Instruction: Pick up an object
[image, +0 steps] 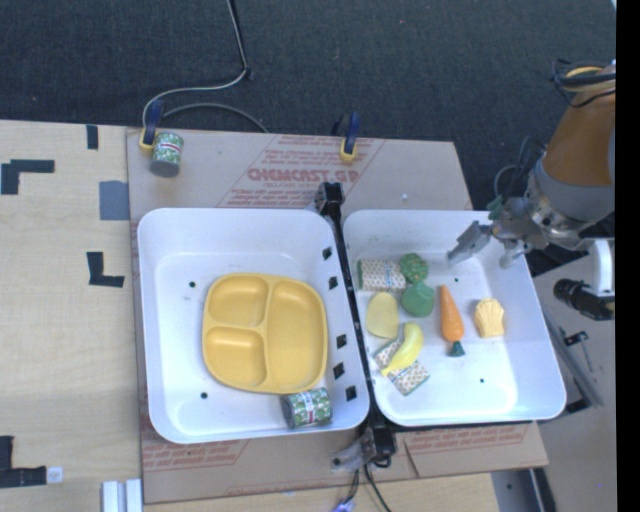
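Across the bench we count two white bins side by side, and we take the right bin (520, 385) as our landmark for everything else. To its left lies the left bin (170, 250), bearing one yellow divided plate (265, 332) and, near that bin's front wall, one small green-labelled can (307, 407); a second such can (167, 152) stands on the cardboard well beyond the left bin. Over the right bin's far right corner hangs our gripper (486, 243), its two fingers spread apart with nothing between them, so we read it as released. Inside the right bin we count eight small things: one orange carrot (451, 315) near the middle, one yellow corn piece (489, 318) just right of it, one banana (405, 347), one pale yellow wedge (382, 316), two green pieces toward the far left part (one broccoli head (412, 268), one round green vegetable (418, 299)) and two patterned packets (380, 274). Any of these would serve as the object to pick. We judge the carrot or the corn the soundest choice, since each lies apart from the crowded cluster; we should line the fingers across the carrot's narrow width, come straight down, and close only once both fingers flank it.
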